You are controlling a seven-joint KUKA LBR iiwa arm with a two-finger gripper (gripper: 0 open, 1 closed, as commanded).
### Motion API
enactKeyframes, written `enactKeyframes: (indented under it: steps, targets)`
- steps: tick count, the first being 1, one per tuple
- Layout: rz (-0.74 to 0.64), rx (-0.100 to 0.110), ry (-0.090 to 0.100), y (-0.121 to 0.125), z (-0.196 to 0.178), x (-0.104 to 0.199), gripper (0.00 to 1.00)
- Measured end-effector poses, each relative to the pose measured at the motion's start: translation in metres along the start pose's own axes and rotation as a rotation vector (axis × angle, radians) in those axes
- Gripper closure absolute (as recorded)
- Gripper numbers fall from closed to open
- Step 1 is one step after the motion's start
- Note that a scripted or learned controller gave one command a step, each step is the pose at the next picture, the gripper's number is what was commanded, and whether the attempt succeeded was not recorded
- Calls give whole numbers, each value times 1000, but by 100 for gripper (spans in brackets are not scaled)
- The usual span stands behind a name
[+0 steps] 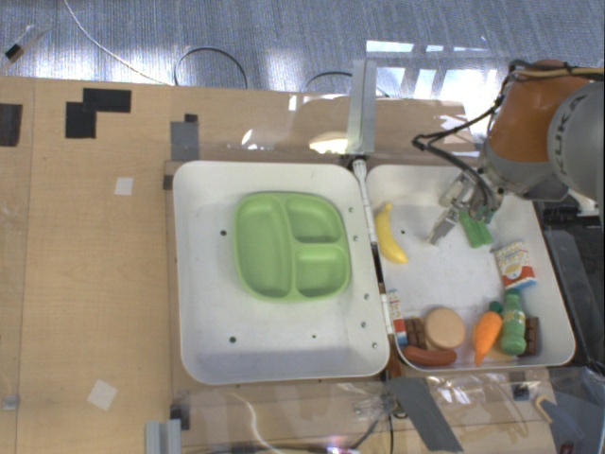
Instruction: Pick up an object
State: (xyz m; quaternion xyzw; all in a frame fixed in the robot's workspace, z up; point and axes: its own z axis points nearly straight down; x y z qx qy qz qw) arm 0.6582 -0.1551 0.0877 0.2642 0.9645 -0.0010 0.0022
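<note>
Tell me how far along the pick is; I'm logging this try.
Done: the gripper is down inside the right bin, beside a green block. In hand: nothing that I can confirm; whether it grips the block is unclear. Left: a sure grasp and a lift. The banana, carrot and green plate lie untouched.

green block (477,229) tilted, right bin's (425,263) upper area, touching tool (458,212).

Tan wooden bench (85,282) with black squares (95,110), grey ribbed floor (236,12) beyond, loose white cable (95,36), bright glare
</note>
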Motion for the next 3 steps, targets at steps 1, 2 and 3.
enactKeyframes:
  steps: [1, 2, 3]
  targets:
    - [204, -4, -4, -18, 0, -3, 0]
    - [197, -9, -18, -15, -15, -6, 100]
    - [267, -12, -15, 11, -126, 36, 100]
